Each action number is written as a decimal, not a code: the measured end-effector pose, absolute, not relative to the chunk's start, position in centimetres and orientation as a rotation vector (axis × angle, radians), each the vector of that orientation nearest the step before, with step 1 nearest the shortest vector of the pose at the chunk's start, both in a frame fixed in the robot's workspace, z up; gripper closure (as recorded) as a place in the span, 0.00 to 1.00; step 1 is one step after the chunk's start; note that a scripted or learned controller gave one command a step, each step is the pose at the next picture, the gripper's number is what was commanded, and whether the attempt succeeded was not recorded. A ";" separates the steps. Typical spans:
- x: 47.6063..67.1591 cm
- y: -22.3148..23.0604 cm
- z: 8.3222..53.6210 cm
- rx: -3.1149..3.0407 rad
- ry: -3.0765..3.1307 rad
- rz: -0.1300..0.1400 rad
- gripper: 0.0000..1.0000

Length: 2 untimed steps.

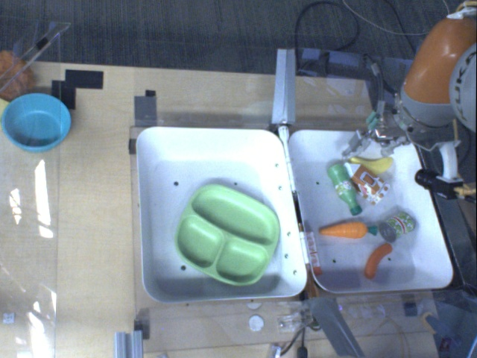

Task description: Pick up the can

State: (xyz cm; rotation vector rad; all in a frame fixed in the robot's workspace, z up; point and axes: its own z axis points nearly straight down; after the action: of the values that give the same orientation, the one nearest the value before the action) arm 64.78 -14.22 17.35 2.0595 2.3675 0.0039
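Gripper (pixel 370 134) sits at the far edge of the right bin (pixel 440 271), above the banana (pixel 375 163) and the small carton (pixel 370 186). Fingers look spread a bit with nothing between them, but they are small and cluttered by cabling, so cannot tell for sure.

Can (pixel 399 224) lies on its side in the near right part of that bin, well apart from the gripper. Its dark end almost touches the leafy tip of the carrot (pixel 344 230); the sausage (pixel 378 259) is just nearer the camera.

Risks, as judgement:
- Wrong object: banana, carton and green bottle (pixel 343 186) are bunched right under the gripper, so a straight descent hits those, not the can.
- Roll: can is on its side on smooth white plastic; a finger touching off-centre likely pushes it away, towards the bin wall or the sausage.
- Crowding: carrot tip beside the can may get pinched along with it or block one finger.
- Can is short and its axis is angled; jaws need to line up across the body, otherwise it slips out.

Surface: two shallow white bins side by side on a light wooden bench (pixel 89 222). Left bin (pixel 160 162) holds a green divided plate (pixel 227 233). Blue bowl (pixel 36 121) sits on the bench far left. Dark carpet (pixel 186 13) behind, cables trailing near the arm (pixel 440 66).
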 end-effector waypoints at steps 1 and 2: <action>65.0 -14.1 18.7 2.051 2.365 0.012 1.00; 65.0 -14.1 18.7 2.052 2.365 0.012 0.00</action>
State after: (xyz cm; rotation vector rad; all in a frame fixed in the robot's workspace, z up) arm 65.02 -14.12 18.72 2.0517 2.3648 0.0121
